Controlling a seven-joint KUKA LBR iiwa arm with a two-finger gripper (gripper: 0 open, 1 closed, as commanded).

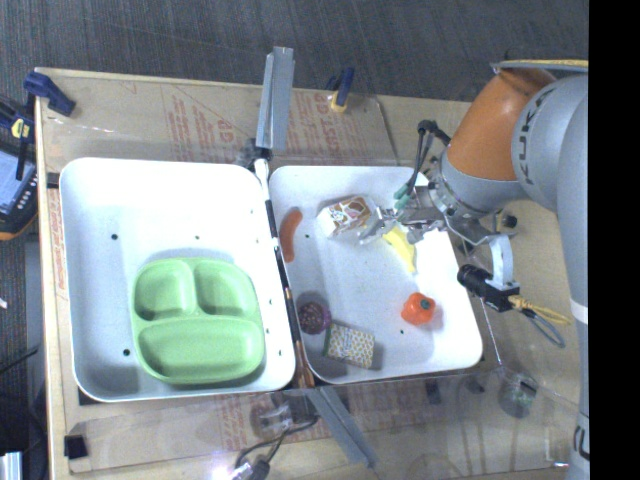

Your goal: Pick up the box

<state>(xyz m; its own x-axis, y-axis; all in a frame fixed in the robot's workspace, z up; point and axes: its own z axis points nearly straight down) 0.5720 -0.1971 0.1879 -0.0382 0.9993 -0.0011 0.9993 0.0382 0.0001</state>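
**Over the right bin, box at the near edge**

Nearest the camera's lower edge, the box [351, 345] lies flat in the right bin [455, 353], close against its near wall. It is small, with a speckled patterned top, and it sits slightly askew. Just to its left and a little farther in is a dark purple round fruit [313, 315], near the box but apart from it. Off to the right, well clear of the box, sits an orange-red tomato-like piece [420, 309].

In the left bin [90, 193], a green divided plate [198, 320] with three compartments rests toward the near side.

Farther back in the right bin, a yellow banana-like piece [402, 248] lies slanted, and a reddish sausage shape [290, 234] runs along the left wall. Beside them is a crinkled snack packet [346, 215].

My gripper [400, 211] hangs over the far part of the right bin, between the packet and the yellow piece, well apart from the box. From this angle I cannot make out how it is set or whether it has hold of anything.
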